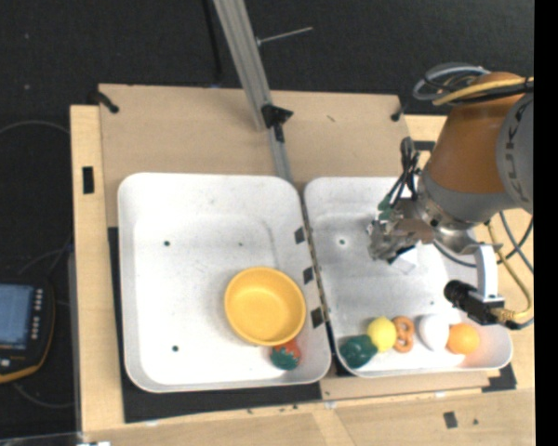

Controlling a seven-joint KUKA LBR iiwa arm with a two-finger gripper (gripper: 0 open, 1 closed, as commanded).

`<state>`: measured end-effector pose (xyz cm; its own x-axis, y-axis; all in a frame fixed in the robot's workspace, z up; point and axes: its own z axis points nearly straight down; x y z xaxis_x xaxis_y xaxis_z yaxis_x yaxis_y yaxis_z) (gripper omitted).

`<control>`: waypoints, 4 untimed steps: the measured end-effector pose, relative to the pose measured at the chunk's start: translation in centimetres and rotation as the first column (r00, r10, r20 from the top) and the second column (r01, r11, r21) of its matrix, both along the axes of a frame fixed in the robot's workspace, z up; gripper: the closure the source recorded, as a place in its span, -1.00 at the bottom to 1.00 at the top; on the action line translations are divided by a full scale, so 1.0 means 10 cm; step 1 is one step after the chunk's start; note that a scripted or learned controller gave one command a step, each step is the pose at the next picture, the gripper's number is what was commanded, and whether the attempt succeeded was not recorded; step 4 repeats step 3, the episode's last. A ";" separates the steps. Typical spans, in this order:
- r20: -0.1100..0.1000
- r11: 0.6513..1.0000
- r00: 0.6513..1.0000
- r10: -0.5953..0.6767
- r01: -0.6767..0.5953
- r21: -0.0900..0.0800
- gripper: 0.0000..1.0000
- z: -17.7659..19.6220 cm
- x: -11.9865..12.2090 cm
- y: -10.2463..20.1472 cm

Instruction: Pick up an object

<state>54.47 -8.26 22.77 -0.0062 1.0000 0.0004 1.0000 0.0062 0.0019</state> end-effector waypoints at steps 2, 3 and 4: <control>-0.001 1.000 1.000 0.001 -0.001 0.002 1.00 0.00 -0.04 1.02; -0.001 1.000 1.000 0.003 -0.003 0.002 1.00 0.00 -0.08 1.63; -0.001 1.000 1.000 0.003 -0.003 0.002 1.00 0.00 -0.08 1.63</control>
